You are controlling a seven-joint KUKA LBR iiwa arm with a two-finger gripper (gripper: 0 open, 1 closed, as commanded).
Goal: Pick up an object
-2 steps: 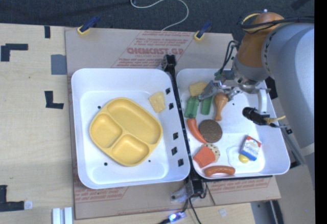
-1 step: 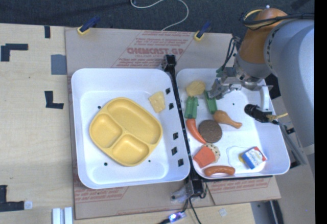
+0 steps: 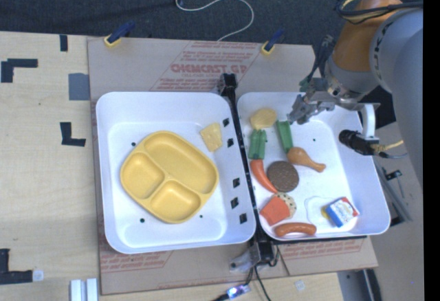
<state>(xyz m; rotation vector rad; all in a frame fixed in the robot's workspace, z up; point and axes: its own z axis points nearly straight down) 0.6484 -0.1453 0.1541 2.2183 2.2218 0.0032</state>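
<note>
The arm's dark metal hand point(image 3: 302, 108) hangs over the upper part of the right-hand shallow white plastic bin point(image 3: 357, 176), right of centre in the frame; how far apart its tips stand cannot be told, and nothing is visibly caught in it. The likeliest target is the flat green plastic bar point(image 3: 284, 136) just below-left of the hand — it lies near a pale yellow rounded toy piece point(image 3: 262, 118) and a tan toy drumstick point(image 3: 305, 159). To do this well, I judge the hand should drop straight down, straddle the bar across its narrow width, and close only once low — keeping off the neighbours.
</note>
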